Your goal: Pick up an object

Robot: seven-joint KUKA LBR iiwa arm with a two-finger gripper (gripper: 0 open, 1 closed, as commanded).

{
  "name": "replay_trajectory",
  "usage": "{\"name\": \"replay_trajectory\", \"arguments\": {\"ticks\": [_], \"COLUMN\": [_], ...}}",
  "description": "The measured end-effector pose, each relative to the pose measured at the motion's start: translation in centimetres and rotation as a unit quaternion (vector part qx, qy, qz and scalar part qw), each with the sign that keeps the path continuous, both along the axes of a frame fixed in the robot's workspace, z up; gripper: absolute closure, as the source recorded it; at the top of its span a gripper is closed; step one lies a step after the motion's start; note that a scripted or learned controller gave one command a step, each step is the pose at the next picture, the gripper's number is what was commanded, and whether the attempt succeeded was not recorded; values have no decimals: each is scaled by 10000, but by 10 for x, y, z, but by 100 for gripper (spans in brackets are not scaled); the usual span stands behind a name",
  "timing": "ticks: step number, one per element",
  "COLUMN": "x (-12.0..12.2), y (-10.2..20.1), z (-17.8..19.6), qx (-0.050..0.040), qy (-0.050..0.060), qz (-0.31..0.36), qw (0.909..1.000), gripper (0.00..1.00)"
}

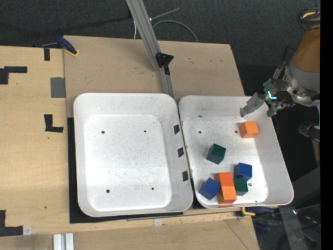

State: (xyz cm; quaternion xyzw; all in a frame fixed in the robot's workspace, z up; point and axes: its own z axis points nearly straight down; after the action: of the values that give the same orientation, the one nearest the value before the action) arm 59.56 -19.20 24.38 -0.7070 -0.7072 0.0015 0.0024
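We see the gripper at right of frame, above the right bin, just up-left of an orange block; fingers' opening we cannot tell.

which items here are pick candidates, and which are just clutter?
Pick candidates, all in the right white bin:
lone orange block
lone dark green cube
cluster at the near end: two blue blocks, orange block, green cube

Clutter:
left white bin
slanted metal pole
blue-and-yellow clamp
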Motion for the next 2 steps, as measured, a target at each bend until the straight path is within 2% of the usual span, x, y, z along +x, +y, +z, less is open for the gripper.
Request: {"name": "replay_trajectory", "arguments": {"ticks": [1, 2], "x": [1, 0], "y": [0, 3], "z": [3, -41], "qx": [-10, -6], "qy": [-21, 0], "qz": [9, 7], "qw": [10000, 10000], "gripper": [0, 0]}}
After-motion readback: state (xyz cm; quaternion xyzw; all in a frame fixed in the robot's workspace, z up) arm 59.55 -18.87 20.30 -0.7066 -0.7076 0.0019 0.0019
